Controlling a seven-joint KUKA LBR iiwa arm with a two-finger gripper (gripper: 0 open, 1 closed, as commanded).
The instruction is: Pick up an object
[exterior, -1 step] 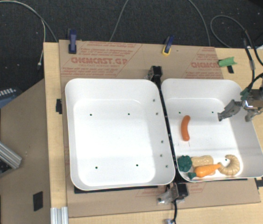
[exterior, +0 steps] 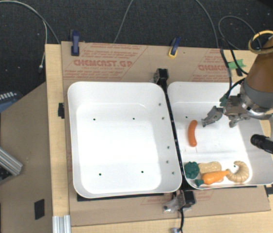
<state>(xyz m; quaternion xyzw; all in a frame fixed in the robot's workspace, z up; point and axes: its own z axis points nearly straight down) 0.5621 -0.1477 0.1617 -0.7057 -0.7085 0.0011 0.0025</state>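
sausage (exterior: pixel 193 133) in right bin (exterior: pixel 262 154), toys (exterior: pixel 217 172) nearer

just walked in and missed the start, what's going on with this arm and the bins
A grey robot arm reaches in from the right over the right bin. Its gripper hangs open above the bin floor with nothing between its fingers. An orange sausage-shaped piece lies on its own just left of the gripper. A cluster of toy food sits along the bin's near edge. The left bin sits beside it. Nothing has been picked up yet.

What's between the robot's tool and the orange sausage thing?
Just bare white bin floor lies between the tool and the orange sausage in the camera view.
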